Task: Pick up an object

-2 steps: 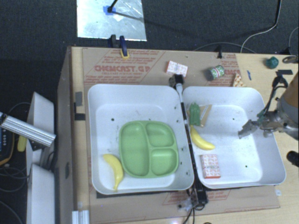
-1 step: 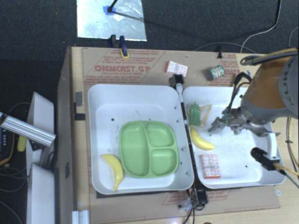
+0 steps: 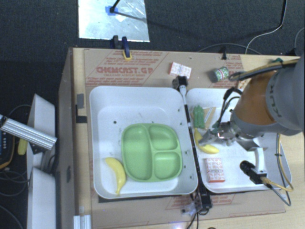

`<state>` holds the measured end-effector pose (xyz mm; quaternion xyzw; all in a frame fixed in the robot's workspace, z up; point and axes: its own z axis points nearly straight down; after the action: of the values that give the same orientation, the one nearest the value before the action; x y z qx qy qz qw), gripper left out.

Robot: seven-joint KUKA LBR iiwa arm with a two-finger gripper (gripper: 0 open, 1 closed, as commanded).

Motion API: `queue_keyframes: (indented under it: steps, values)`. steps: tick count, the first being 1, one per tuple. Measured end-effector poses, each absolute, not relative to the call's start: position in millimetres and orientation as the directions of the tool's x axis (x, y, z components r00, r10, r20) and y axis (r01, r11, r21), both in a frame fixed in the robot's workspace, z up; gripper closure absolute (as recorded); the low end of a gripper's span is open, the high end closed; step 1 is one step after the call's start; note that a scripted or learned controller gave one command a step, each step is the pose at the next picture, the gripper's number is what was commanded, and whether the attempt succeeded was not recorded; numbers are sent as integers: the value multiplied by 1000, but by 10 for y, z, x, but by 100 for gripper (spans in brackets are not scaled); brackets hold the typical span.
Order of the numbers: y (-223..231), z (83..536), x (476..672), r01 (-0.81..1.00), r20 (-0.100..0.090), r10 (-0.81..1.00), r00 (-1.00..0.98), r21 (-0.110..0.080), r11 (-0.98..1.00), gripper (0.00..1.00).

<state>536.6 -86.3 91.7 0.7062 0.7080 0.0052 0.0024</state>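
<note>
My gripper (image 3: 210,136) hangs low over the left part of the right bin (image 3: 238,185), at the end of the grey arm with the orange band (image 3: 255,104). Just below its tip lies a small yellow banana (image 3: 208,149), close to it or touching it. A green packet (image 3: 198,116) lies a little behind the gripper, near the bin's left wall. Toward the front of that bin sits a red-and-white patterned box (image 3: 214,170). Nothing visibly rests in the gripper.
The left bin (image 3: 102,109) holds a green divided plate (image 3: 152,151) and a second yellow banana (image 3: 116,173) at its front left. On the cardboard behind the bins are a small green can (image 3: 220,73) and a white-and-red card (image 3: 180,69). Cables trail at the right.
</note>
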Motion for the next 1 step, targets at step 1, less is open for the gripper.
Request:
queue_keyframes:
  steps: [1]
  values:
    - [-1264,921,5860,1000,0,1000,-3,17,3,0]
